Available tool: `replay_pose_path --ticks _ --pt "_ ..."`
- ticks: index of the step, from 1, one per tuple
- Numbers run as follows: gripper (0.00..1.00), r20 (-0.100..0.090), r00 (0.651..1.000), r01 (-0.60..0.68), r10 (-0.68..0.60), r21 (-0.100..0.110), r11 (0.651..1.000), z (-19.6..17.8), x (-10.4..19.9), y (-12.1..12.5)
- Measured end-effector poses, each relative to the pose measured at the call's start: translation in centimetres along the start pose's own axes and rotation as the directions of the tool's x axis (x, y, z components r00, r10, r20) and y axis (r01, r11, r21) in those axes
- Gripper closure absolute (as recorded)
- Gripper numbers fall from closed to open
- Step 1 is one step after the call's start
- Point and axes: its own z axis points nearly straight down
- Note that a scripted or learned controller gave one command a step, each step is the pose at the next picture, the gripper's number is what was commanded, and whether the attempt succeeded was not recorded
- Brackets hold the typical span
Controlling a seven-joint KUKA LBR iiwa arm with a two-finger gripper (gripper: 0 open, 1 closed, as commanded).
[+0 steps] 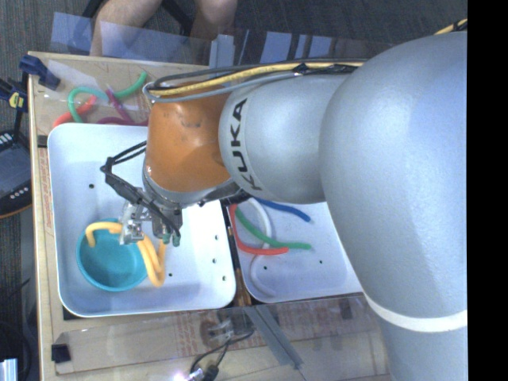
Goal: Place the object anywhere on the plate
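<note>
A wooden table point(119, 336) stands on dark carpet, with a person's bare legs point(171, 2) visible beyond its far edge. It carries two shallow white bins side by side: the left bin point(75, 161) and the right bin point(317, 280), the latter largely covered by the grey arm point(381, 149) with its orange band point(182, 145).

In the left bin lies one blue plate point(111, 264), near the front left corner. One yellow object point(151, 260) (thin and bent, like a curved strip) drapes across the plate's far and right rim; its long part runs from near the hand down toward the bin's front, and a shorter branch points left along the plate's far edge. The hand point(147, 228) hangs just over that bend; whether its fingers are spread or closed on the strip I cannot tell.

The right bin holds three curved strips: one blue point(287, 210), one green point(274, 240), one red point(266, 250). More coloured strips point(103, 101) lie behind the left bin.
</note>
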Motion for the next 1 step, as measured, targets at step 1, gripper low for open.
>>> replay_pose_path --ticks 1 --pt "0.0 0.0 1.0 0.0 0.0 0.0 1.0 -0.01 -0.02 -0.02"
